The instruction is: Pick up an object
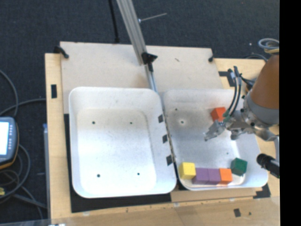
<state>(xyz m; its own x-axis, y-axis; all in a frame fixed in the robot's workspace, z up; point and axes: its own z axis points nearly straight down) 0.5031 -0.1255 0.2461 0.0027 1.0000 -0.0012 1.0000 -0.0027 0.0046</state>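
Hanging low over the right-hand shallow white bin [188,102], the grey two-finger gripper [212,133] has its fingers a little apart with nothing between them, and the small orange cube [217,113] sits just behind it, toward the bin's far wall.

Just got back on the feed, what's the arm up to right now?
The gripper is down in the right bin, beside an orange block near the far side; nothing shows between its fingers. A yellow block, purple block, second orange block and green block sit along the near edge.
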